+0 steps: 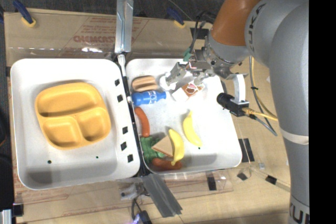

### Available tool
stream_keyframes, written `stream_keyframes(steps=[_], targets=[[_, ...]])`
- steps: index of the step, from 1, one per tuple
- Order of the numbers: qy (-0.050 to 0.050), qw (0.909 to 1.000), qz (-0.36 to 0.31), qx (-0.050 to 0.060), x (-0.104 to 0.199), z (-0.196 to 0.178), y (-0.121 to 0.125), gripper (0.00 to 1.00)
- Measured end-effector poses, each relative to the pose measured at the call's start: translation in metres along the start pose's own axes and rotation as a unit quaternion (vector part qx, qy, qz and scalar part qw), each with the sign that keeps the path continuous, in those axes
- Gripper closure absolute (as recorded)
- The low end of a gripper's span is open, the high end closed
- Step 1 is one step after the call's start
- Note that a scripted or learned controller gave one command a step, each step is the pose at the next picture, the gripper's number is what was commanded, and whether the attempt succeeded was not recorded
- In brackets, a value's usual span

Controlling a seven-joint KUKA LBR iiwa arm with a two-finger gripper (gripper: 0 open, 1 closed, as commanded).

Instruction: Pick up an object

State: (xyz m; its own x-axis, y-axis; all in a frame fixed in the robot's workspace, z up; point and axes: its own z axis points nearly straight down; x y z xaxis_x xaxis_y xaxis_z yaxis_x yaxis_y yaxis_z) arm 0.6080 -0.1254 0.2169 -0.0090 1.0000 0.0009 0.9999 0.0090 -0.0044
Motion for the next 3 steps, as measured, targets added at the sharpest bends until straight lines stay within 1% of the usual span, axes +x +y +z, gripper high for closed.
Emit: stream_keyframes(steps=[1,2,3], targets=[[0.000,0.9991,-0.042,-0.001,0.053,0.007,0.034,0.00],[0.000,0.9982,-0.060,0.004,0.026,0.112,-0.014,0.00],[0.000,0.9958,-0.092,0.000,-0.018,0.126,-0.133,0.00]])
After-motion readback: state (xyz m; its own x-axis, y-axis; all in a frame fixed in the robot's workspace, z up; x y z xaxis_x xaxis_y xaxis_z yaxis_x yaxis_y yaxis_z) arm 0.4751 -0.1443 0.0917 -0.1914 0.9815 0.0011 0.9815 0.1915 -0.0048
